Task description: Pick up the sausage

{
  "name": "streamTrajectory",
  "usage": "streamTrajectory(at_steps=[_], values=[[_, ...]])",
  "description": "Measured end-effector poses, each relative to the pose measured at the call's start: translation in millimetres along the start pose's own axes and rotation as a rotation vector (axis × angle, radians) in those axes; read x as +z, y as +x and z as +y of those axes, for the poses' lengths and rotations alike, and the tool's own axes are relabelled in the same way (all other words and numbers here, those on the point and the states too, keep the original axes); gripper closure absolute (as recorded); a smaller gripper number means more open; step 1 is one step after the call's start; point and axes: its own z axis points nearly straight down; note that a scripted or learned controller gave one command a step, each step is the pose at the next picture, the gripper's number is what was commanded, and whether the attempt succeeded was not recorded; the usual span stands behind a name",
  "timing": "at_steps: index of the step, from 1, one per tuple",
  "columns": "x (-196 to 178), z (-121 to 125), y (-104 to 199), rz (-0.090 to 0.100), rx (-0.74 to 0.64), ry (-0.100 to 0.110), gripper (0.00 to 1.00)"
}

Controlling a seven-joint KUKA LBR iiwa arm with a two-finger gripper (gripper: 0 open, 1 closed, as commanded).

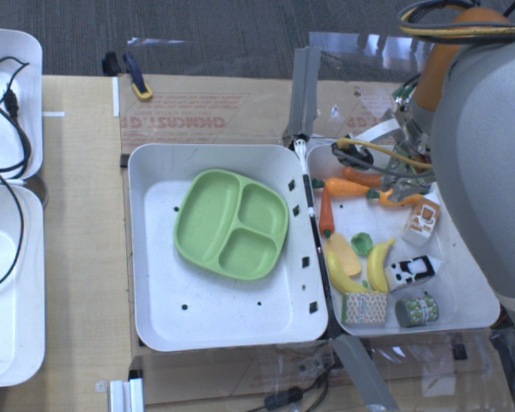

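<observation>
While hand [401, 172] hovers, sausage [326, 212] lies left, apart

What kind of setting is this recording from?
Probably a robotics lab bench set up for pick-and-place trials. Two shallow white bins sit side by side: the left bin holds a green divided plate, the right bin a jumble of toy food. A grey robot arm reaches in over it.

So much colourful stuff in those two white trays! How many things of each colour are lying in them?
Green: 3, the divided plate, a small green piece and a greenish can
Orange: 3, long carrot-like pieces
Yellow: 2, banana-like pieces
White cartons: 2
Tan block: 1
Total: 11
</observation>
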Motion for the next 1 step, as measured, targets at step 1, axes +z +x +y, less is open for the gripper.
streamTrajectory(at_steps=[1], values=[[0.0, -0.9, 0.4, 0.0, -0.002, 0.0, 0.0]])
